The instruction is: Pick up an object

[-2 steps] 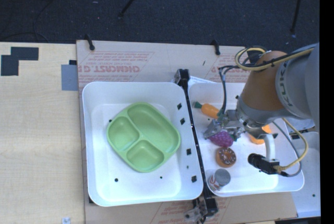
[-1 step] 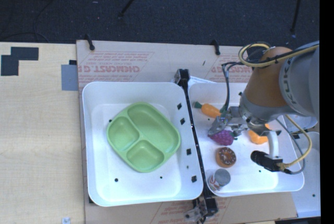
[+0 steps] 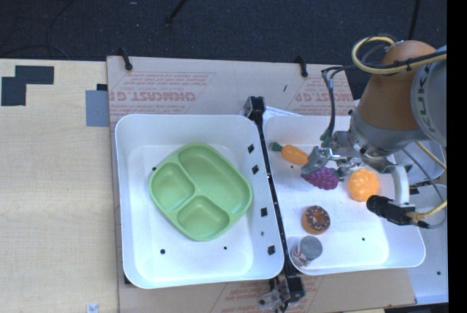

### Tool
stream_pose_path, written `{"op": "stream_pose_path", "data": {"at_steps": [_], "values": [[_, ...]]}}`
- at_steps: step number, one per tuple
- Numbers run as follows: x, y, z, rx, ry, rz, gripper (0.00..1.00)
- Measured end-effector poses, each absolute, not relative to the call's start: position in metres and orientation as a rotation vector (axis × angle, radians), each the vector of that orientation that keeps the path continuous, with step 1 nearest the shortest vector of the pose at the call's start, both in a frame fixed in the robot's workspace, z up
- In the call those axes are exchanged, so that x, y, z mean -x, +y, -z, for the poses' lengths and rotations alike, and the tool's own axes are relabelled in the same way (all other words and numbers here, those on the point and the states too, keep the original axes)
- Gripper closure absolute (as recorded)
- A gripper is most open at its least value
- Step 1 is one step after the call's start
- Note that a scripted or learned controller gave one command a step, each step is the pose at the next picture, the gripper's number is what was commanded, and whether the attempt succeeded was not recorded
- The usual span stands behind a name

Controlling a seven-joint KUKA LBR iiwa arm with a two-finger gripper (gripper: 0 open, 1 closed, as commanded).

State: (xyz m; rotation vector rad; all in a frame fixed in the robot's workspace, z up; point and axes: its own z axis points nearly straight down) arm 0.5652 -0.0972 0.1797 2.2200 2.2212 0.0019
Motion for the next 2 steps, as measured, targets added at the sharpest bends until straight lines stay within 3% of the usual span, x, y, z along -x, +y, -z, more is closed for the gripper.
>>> {"op": "stream_pose_path", "data": {"at_steps": [1, 2], "values": [[-0.566, -0.099, -0.233, -2.220, 2.220, -0.003, 1.00], [-0.542, -0.048, -0.225, -2.222, 2.229, 0.004, 1.00]]}}
